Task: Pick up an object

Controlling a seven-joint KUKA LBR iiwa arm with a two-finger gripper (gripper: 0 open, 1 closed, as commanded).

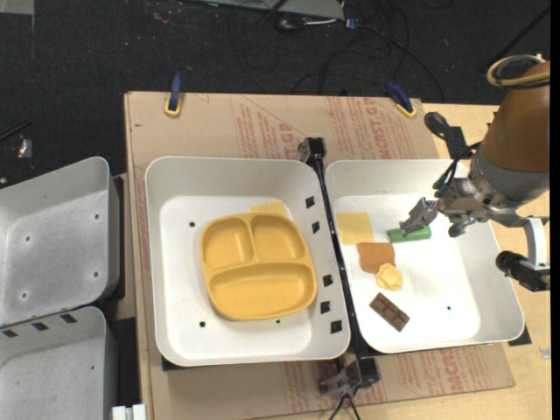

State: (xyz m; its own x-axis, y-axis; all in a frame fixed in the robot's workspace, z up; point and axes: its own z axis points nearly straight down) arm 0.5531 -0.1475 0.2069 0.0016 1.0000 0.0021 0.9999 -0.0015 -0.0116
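End effector (435, 219) over right bin (490, 309), at green block (411, 231).
I see the block low between spread fingers, lying on the bin floor, not gripped. Yellow slice (354, 227), brown piece (376, 255), chocolate bar (389, 311) nearby; yellow tray (259, 266) in left bin (175, 234).

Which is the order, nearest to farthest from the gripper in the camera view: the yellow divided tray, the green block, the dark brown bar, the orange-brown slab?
Measured from the gripper:
1. Green block, right bin, just below the fingers.
2. Orange-brown slab, right bin, left of centre.
3. Dark brown bar, right bin, near the front.
4. Yellow divided tray, left bin.
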